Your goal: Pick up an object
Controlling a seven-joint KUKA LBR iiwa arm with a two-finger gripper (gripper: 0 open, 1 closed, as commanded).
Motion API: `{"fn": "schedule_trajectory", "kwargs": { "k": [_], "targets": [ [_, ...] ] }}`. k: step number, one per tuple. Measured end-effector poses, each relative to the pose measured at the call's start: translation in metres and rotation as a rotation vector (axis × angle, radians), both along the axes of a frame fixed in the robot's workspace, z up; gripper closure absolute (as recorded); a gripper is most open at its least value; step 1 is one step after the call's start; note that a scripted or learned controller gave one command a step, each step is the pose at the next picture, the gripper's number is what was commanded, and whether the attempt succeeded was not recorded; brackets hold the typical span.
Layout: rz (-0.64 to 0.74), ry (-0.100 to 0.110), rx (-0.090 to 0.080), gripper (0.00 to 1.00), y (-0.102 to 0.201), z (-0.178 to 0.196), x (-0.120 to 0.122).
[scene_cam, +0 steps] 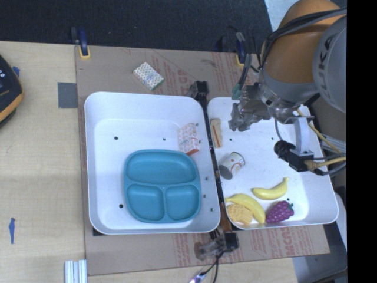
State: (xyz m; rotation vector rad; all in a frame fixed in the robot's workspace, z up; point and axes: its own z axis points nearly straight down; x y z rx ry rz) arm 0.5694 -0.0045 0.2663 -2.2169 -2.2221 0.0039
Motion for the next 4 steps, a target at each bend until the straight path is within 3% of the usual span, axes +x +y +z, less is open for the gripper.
{"fn": "schedule_trajectory", "kwargs": {
  "k": [1, 2, 3, 4],
  "targets": [
    [0.004, -0.001, 0.000, 1.00, 0.015, 0.002, 0.076],
    [0.004, 0.001, -0.001, 1.00, 0.040, -0.036, 0.066],
    [0.004, -0.001, 0.000, 1.00, 0.061, -0.005, 0.053],
    [0.004, -0.001, 0.000, 1.00, 0.076, 0.004, 0.056]
  ]
}}
